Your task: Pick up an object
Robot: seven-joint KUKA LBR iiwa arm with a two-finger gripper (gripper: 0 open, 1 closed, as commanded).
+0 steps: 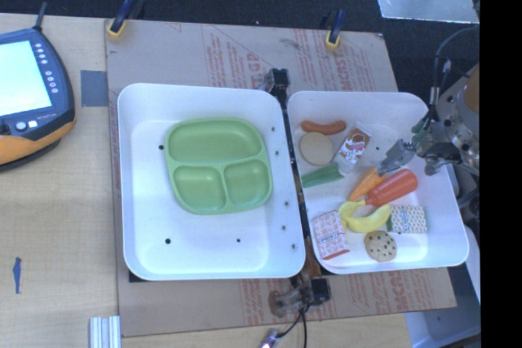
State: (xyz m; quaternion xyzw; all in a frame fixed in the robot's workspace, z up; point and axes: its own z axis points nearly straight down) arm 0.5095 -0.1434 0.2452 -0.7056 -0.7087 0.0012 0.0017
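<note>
Pale wooden counter (pixel 57 208) under a sheet of printed brown cardboard (pixel 245 61) carries two shallow white bins side by side, with a grey-and-orange handheld control pendant (pixel 28 98) lying at the far left. Left-hand white bin (pixel 139 253) holds a light green plastic tray with three compartments (pixel 218 165); right-hand white bin (pixel 444 244) holds a scatter of toy food: a reddish sausage (pixel 323 126), a round tan bun (pixel 316 148), a small red-and-white packet (pixel 354 147), a green stick-shaped piece (pixel 321 174), an orange carrot (pixel 364 184), a red-orange oblong vegetable (pixel 394 187), a yellow banana (pixel 365 217), a red-and-white printed packet (pixel 329 234), a speckled square wafer (pixel 407 218) and a round chocolate-chip cookie (pixel 380 245). Reaching in from the right, the arm's grey two-finger gripper (pixel 399 155) hangs low over the right bin, its tip just above the top of the carrot and the red-orange vegetable; whether the jaws stand apart or together cannot be told from this angle, and nothing is seen between them. Judged from this, the grasp is still to be made. A clean pick likely calls for settling on one piece, probably the red-orange vegetable, closing across its narrow width near the middle, and lifting straight up, since the carrot touching it and the banana just beside could be dragged along or wedge a finger.
</note>
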